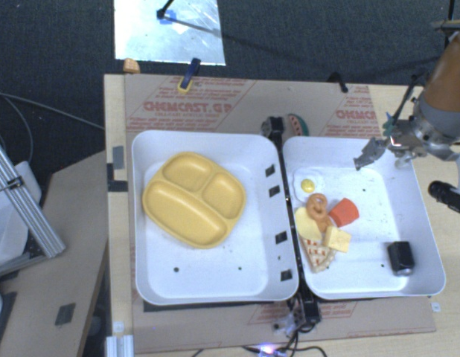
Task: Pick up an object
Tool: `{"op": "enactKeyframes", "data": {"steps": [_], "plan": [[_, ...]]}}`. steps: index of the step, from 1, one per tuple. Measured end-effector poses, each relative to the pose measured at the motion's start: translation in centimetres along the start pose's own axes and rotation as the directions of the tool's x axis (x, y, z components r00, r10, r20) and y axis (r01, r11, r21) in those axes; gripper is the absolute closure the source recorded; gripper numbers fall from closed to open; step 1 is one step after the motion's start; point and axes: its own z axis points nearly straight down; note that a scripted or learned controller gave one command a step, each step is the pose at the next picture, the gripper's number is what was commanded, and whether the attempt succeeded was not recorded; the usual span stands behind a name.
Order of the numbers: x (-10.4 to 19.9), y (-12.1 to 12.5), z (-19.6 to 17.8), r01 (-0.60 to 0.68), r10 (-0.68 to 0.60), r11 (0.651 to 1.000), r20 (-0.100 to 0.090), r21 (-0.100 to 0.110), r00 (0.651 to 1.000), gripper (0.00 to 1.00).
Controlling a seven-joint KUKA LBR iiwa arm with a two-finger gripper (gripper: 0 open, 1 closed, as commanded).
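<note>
Hand (370, 155) over right bin (423, 229): six items; one yellow tray (193, 198) left.

Bright even light from above, soft faint shadows, white glare on shiny sheet (169, 19) at upper left, picture slightly blurry

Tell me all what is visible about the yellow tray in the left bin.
The yellow tray is a divided plate with three shallow compartments, one long and two smaller. It looks like smooth plastic, with rounded corners. It lies flat and turned at an angle on the left bin's floor, with nothing in its compartments and nothing else touching it.
</note>
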Motion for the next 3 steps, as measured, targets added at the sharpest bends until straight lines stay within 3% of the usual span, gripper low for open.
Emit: {"op": "enactKeyframes", "data": {"steps": [1,3], "plan": [[-2.0,5.6,13.4,0.003,-0.003,1.0,0.001,0.001,1.0,0.0],[-2.2,5.7,3.2,-0.001,0.001,1.0,0.001,-0.005,1.0,0.0]]}}
